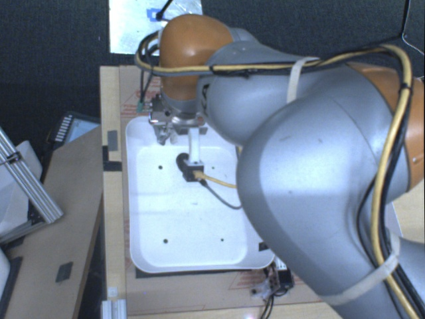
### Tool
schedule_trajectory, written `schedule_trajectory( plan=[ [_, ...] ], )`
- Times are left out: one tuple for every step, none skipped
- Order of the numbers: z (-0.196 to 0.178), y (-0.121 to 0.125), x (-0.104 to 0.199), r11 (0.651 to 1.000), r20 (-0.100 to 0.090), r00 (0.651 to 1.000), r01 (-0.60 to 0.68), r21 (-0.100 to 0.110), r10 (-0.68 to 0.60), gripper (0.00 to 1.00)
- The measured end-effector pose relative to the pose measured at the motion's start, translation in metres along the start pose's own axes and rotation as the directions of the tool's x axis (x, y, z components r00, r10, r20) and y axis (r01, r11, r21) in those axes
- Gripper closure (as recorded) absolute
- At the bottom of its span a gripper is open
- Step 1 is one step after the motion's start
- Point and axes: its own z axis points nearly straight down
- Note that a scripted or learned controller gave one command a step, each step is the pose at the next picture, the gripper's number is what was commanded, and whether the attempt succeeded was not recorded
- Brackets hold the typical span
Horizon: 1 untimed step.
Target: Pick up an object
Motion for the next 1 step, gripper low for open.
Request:
schedule_trajectory(
  plan=[
    [0.0320, -0.0016, 0.0000, 1.000, 0.002, 1.000, 0.002, 0.003, -0.002, 1.00]
  ],
)
